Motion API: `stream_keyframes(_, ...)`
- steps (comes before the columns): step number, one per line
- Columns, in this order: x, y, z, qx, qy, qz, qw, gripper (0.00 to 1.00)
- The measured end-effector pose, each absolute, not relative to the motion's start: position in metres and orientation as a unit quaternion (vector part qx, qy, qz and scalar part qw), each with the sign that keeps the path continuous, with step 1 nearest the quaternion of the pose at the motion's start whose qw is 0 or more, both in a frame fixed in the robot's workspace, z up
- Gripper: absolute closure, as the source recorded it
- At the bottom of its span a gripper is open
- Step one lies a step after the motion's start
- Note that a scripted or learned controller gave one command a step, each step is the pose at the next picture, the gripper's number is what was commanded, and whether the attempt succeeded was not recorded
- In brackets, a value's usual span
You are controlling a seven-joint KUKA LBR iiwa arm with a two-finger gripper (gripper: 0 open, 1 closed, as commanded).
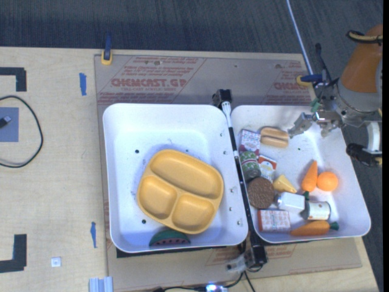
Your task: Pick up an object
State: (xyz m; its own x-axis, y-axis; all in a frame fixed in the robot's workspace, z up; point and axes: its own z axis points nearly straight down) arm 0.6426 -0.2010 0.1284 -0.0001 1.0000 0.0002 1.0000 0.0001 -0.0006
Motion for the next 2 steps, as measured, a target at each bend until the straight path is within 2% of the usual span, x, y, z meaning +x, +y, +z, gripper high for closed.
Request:
stream_keyframes(1, 0.613, -0.150, 0.086, -0.707, -0.708, -0.0005, -0.001, 0.00)
stream_keyframes(2, 0.561, -0.116, 0.086, -0.707, -0.707, -0.0011, -0.001, 0.00)
